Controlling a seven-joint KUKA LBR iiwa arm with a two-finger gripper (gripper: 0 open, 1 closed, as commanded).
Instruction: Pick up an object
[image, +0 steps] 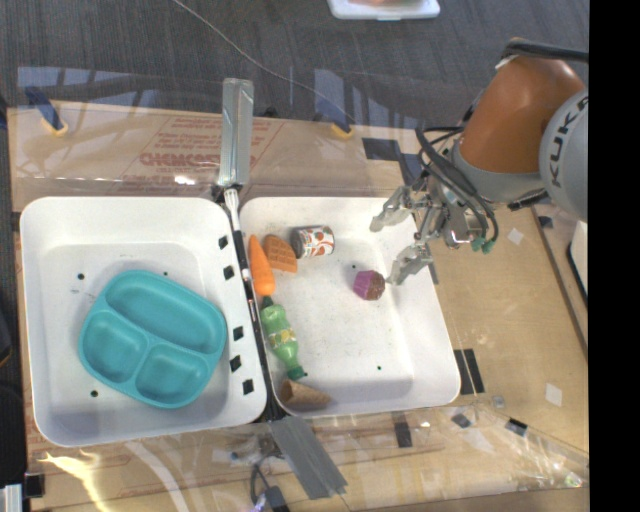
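End effector (402, 240) hangs spread apart and empty near right bin's (425, 345) far edge; purple object (369, 285), small and rounded, may roll off a finger.

Large dark letters reading "KU", the visible start of a brand name, run along the grey upper casing of the robot arm (565, 130) at the right edge. Faint reddish printed lines show through the clear plastic sheet (180, 150) taped over the bench behind the bins, too blurred to read. The small red and white can (314, 241) carries a label with no readable words.
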